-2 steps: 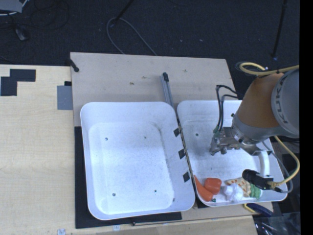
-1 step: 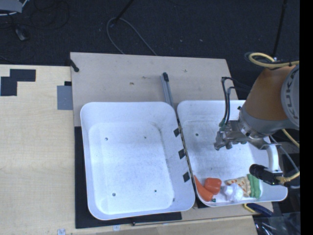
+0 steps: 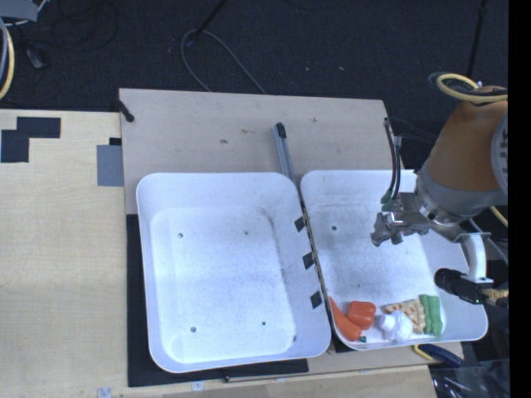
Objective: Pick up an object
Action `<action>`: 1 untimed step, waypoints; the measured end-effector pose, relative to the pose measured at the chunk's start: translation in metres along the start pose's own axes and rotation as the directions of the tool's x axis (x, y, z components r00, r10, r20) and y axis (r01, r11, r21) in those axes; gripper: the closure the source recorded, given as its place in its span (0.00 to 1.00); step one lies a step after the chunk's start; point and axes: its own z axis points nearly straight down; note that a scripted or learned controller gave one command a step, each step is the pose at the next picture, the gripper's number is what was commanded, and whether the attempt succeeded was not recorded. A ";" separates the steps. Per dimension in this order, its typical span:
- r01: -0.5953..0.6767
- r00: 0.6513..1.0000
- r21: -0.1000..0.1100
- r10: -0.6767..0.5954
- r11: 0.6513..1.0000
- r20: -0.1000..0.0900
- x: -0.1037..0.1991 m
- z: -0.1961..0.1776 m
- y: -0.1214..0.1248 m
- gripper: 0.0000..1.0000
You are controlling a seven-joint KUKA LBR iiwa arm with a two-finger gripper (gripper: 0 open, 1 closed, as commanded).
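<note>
Objects [image 3: 390, 318] crowd right bin's [image 3: 348, 197] near edge below hand [image 3: 390, 232].

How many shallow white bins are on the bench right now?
2: one shallow white bin on the view's left, the other shallow white bin beside it on the right, holding small items along its near edge.

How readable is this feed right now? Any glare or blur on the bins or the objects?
Camera view: the left bin reads bright and slightly washed out; the objects at the right bin's near edge look soft and small; the gripper is blurred, its outline indistinct.
</note>
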 end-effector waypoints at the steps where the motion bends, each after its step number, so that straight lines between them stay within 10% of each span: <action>1: 0.005 1.000 0.002 -0.005 1.000 -0.001 0.060 -0.010 0.004 1.00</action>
